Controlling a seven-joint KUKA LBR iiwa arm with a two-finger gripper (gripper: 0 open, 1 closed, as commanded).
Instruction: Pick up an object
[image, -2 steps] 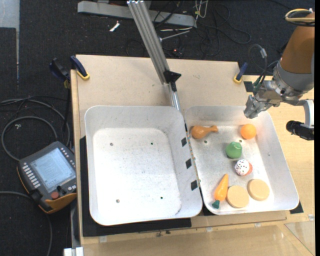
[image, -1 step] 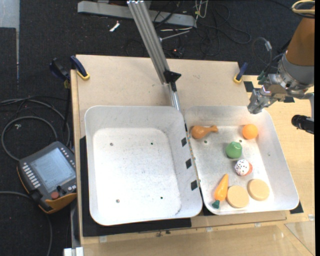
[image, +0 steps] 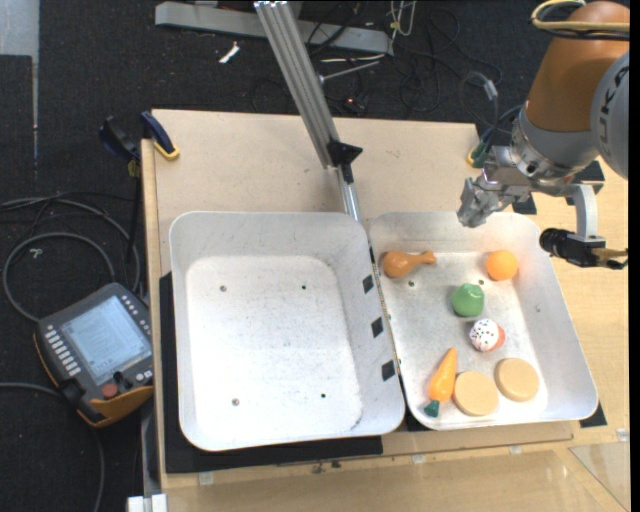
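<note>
1. Two shallow white plastic bins sit side by side on a pale wooden bench (image: 250, 160). The left bin (image: 200, 240) and the right bin (image: 560, 330) touch along their inner edges.
2. The grey arm with the orange band (image: 575, 80) reaches in from the right. Its two-finger gripper (image: 474, 208) hangs over the far rim of the right bin, above and apart from the objects.
3. The fingertips are too small and blurred to judge. It cannot be told how far apart they stand, and no object can be made out between them.
4. Candidate objects all lie in the right bin:
   - an orange drumstick-shaped toy (image: 408, 262) near the far left corner;
   - a small orange ball (image: 501, 265) near the far right side;
   - a green rounded toy (image: 467, 299) near the middle;
   - a white ball with dark dots (image: 485, 334) just beside and nearer than the green toy;
   - an orange toy carrot with a green tip (image: 441, 377), tilted, near the front;
   - two tan flat round discs (image: 497, 387), side by side and touching, at the front right.
5. A slanted grey metal pole (image: 305, 85) crosses the bench's far side.
6. A handheld control pendant with a screen (image: 95, 345) lies on the floor to the left.
</note>
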